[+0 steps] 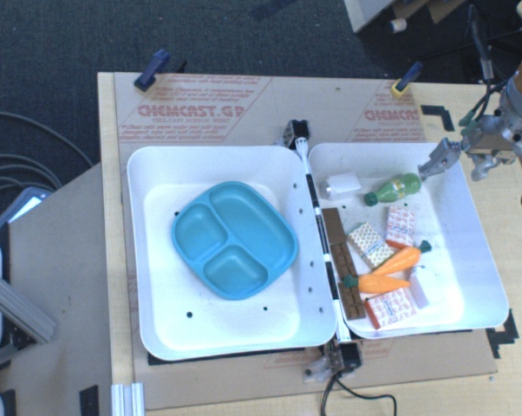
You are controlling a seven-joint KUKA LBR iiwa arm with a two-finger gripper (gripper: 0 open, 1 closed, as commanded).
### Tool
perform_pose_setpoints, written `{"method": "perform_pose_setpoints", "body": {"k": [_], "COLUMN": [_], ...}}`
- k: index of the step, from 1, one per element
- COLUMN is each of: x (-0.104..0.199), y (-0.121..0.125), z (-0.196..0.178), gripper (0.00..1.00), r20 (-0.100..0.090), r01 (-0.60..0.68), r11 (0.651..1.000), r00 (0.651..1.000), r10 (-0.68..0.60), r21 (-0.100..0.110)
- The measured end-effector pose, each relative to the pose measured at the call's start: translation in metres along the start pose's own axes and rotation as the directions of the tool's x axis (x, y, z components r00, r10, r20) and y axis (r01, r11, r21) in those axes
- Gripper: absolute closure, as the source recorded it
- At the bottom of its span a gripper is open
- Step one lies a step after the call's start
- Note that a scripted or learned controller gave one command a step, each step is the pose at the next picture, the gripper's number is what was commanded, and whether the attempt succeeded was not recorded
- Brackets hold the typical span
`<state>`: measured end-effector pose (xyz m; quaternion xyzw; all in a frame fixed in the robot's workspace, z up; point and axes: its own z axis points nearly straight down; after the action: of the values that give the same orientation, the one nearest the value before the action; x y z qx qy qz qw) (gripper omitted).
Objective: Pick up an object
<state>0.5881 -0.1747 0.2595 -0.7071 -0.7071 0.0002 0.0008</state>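
1. My gripper (pixel 460 156) hangs over the far right corner of the right bin (pixel 482 241); its fingers are spread apart with nothing between them.
2. Open floor lies along that bin's right side; the objects crowd its left half.
3. A green bottle (pixel 394 188) lies on its side just beside my fingers; a white block (pixel 342 185) lies left of it.
4. Nearer the front: two patterned packets (pixel 371 243), an orange carrot (pixel 391 269), a red-and-white box (pixel 391 306); a brown strip (pixel 341 263) runs along the left wall.
5. The left bin (pixel 148 258) holds a blue divided plate (pixel 233 239).
6. Both bins rest on a brown board (pixel 200 107); dark carpet lies beyond.
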Motion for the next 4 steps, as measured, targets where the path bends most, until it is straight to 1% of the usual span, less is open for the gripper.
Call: {"method": "perform_pose_setpoints", "body": {"k": [1,2,3,4], "x": [0.041,0.025,0.024,0.119], "y": [0.026,0.044,0.042,0.008], "z": [0.126,0.175,0.166,0.074], "gripper": [0.0,0.0,1.0,1.0], "r20": [-0.001,0.001,-0.001,0.0], "r01": [0.001,0.0,-0.003,0.002], "r11": [1.0,1.0,1.0,1.0], "r00": [1.0,1.0,1.0,1.0], "r10": [-0.001,0.0,0.003,-0.002], "r21": [0.002,-0.001,0.01,-0.001]}}
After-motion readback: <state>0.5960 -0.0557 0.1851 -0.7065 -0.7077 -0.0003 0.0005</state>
